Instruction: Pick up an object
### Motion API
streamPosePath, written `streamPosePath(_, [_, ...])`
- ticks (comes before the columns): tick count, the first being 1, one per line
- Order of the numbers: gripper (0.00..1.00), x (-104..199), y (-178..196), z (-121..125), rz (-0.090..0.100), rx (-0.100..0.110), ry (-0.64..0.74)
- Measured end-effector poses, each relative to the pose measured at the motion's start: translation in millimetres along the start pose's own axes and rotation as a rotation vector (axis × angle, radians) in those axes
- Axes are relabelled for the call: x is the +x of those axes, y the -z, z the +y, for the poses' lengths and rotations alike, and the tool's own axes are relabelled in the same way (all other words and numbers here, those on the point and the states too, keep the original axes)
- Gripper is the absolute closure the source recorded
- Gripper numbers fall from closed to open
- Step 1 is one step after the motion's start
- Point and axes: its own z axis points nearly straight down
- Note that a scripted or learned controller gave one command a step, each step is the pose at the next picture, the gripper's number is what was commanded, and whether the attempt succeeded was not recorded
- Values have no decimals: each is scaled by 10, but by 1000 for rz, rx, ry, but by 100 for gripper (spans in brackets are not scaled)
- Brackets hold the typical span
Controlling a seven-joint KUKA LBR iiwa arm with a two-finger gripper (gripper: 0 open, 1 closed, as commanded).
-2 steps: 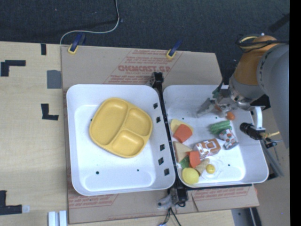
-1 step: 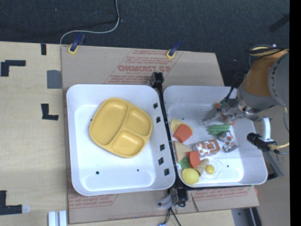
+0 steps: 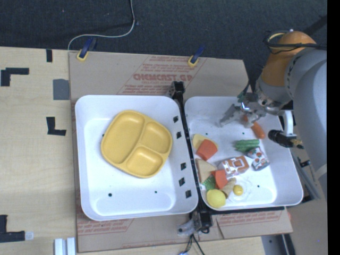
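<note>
My gripper [image 3: 240, 117] hangs over the back of the right bin [image 3: 287, 195], open, with nothing visibly between its fingers. A small orange carrot-like piece [image 3: 257, 129] lies just to its right and a little nearer. Closer to the front lie a green bean-like piece [image 3: 246, 144], an orange block [image 3: 207, 149], a red-and-white carton [image 3: 235, 165], a small printed box [image 3: 258, 159], a tan wedge [image 3: 204, 169], a yellow lemon [image 3: 215, 197] and a small yellow ball [image 3: 237, 190].
A yellow divided plate [image 3: 137, 143] lies in the left bin [image 3: 90, 195]. A black divider [image 3: 183, 142] separates the two bins. The grey arm with its orange band [image 3: 281, 62] comes in from the right above the right bin's back corner.
</note>
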Motion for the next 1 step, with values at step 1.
streamPosePath(1, [0,-182,512,-592,-15,-35,-2])
